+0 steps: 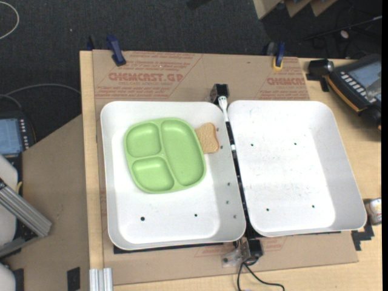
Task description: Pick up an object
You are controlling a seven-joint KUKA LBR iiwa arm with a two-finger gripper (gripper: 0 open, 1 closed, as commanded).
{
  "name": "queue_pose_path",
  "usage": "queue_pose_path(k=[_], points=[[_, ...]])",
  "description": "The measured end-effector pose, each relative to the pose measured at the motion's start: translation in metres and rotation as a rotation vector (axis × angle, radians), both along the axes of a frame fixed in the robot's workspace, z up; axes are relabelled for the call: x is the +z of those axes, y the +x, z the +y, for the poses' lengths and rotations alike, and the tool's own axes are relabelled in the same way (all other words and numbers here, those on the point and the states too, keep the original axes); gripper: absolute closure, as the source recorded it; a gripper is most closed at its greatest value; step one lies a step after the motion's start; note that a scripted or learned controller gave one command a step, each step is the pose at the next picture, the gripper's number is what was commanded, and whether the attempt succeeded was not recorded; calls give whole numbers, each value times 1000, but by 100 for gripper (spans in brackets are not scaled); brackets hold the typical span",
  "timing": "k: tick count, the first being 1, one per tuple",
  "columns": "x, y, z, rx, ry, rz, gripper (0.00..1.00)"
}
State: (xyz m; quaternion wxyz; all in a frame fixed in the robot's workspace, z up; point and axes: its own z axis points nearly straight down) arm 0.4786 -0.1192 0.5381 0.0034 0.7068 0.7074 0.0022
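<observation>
Starting from scratch, you have a green plate (165, 156) in the left bin (121, 223) with a cracker (208, 138) touching its rim at two o'clock, and you cannot tell the claw's state, so approach comes next.

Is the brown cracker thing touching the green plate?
Touching. The camera view shows the brown piece lying against the green plate's right rim, no white gap between.

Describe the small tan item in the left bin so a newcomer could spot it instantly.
Start at the left white bin, which holds a green divided plate. At the plate's right edge, near the seam between the two bins, lies a small flat tan piece like a cracker. It is the one brown, rectangular thing against white and green.
</observation>
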Motion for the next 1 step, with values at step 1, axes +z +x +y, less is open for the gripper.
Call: queue_pose_path(k=[1], points=[[9, 2, 0, 1, -2, 0, 100]])
